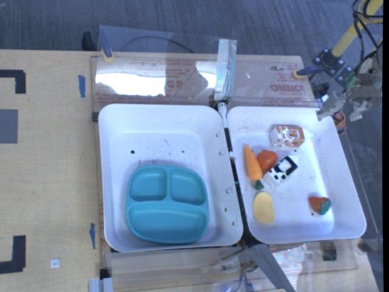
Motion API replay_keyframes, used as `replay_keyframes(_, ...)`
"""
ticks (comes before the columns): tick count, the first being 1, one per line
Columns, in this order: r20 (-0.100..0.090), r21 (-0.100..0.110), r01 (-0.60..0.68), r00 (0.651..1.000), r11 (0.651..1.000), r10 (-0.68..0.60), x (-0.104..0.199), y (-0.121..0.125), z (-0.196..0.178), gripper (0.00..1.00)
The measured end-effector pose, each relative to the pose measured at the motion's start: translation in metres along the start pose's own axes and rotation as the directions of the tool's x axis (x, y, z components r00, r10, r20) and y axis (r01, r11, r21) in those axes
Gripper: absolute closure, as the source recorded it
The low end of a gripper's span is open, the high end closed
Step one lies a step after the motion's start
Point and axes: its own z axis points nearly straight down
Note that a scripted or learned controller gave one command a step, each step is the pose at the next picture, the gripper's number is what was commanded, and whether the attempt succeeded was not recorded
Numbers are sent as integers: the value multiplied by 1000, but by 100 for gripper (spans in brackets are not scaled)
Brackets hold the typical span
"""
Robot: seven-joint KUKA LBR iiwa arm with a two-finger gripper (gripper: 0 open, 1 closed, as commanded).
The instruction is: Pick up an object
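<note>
- Gripper (pixel 340 105) is parked up at the far right corner of the right bin (pixel 352 224), just over its rim. Honestly can't tell what state it's in, it's a tangle of grey metal and cables from this angle, and nothing looks held.
- Nearest thing to it is a small orange-and-white packet (pixel 287 135) at the back of that bin.
- Just past that there's a huddle: an orange carrot toy (pixel 251 163), a red lump (pixel 267 160) and a black-and-white block (pixel 282 168), all touching or nearly so.
- Yellow pear-ish toy (pixel 263 207) sits alone toward the front, a strawberry-like toy (pixel 320 204) well off to the right.
- My guess: all light, hard, slick plastic. I'd go for the strawberry, pinch across its middle, since nothing crowds it.
- Left bin (pixel 115 126) has a teal divided plate (pixel 167 204).
</note>
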Motion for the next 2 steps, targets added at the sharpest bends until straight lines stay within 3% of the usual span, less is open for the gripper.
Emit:
replay_keyframes(1,1,3,48,999,999,-48,-9,-52,48,0)
replay_keyframes(2,2,-5,0,1000,1000,0,30,-25,137,0)
